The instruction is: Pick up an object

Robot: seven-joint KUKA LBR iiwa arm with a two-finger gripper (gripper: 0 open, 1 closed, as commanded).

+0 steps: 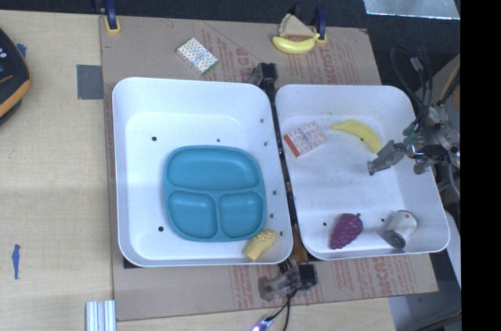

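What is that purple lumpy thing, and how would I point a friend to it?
Start at the right-hand white bin and go to its near edge. There lies a purple bunch of toy grapes, beside a small white and grey cup on its side. It is the one dark, knobbly thing there; the yellow banana and printed packet lie farther back.

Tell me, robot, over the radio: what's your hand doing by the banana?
End effector low over right bin, nothing seen held. Banana just beside it, untouched. Purple grapes and small cup lie clear.
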